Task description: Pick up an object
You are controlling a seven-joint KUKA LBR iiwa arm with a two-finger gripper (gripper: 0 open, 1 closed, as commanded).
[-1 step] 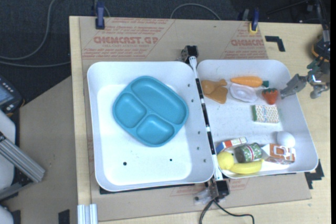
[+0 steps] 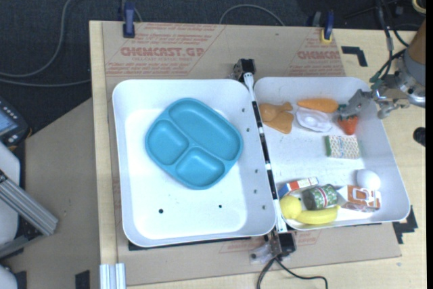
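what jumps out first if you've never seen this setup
A big blue divided plate lies alone in the left bin. The right bin holds a clutter of small items, with a yellow banana at its near edge. The pincer hangs over that bin's far right corner.

Red print reading "CHEMCAST GP" appears on the brown board (image 2: 203, 44) under the two bins, once at upper left above the left bin and again, fainter, at upper right above the right bin. Smaller red lines beside it are too small to read. Packets in the right bin (image 2: 396, 172) carry printing, but none of it is legible.
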